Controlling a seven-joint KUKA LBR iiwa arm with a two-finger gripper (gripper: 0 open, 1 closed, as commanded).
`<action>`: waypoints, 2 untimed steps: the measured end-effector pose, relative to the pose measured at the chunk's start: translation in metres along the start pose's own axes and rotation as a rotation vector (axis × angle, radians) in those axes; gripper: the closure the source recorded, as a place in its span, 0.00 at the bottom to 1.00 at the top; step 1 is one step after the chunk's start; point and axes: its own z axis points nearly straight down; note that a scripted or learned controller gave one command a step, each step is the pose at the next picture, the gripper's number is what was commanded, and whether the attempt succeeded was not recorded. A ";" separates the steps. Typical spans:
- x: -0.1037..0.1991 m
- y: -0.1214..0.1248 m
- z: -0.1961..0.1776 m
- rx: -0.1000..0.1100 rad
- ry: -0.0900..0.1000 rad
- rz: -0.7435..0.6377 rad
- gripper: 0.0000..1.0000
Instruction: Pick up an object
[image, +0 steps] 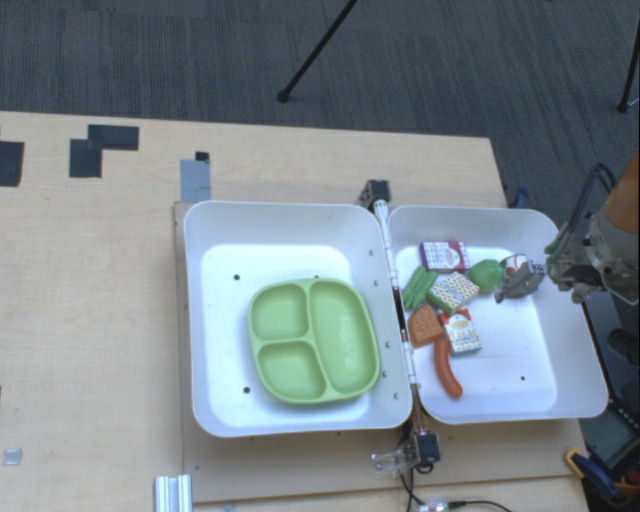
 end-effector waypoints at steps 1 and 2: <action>0.013 -0.036 0.115 -0.006 -0.002 0.003 0.00; 0.068 -0.046 0.110 0.000 0.001 0.001 0.00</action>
